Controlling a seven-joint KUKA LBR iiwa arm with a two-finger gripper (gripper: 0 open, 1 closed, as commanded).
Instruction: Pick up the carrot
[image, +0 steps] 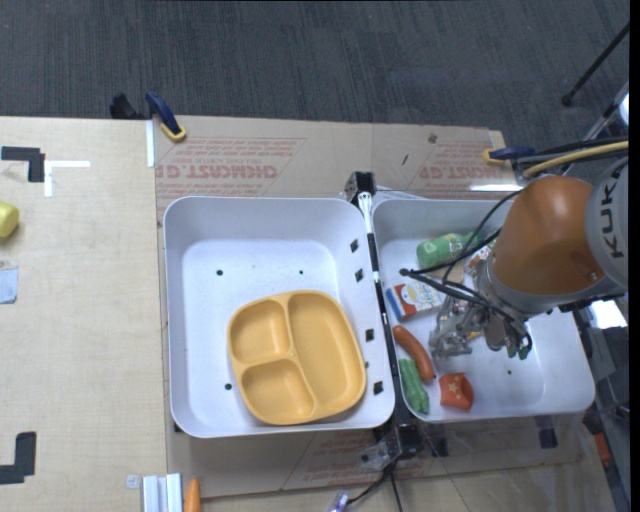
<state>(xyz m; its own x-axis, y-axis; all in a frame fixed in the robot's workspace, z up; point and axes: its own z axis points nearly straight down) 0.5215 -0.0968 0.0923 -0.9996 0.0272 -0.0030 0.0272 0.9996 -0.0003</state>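
Observation:
The carrot (413, 352) is a short orange stick lying slantwise near the left wall of the right bin (560, 395). My gripper (452, 338) hangs low over that bin, just right of the carrot's upper end and apart from it. The orange wrist band (545, 240) rises behind it and hides part of the bin's right half. Nothing shows held by the gripper.
Around the carrot lie a green vegetable (413, 386) just below it, a red piece (456, 391), a small printed carton (415, 298) and a green item (440, 248). The left bin (190, 300) holds a yellow divided plate (296, 356). Cables run by the wrist.

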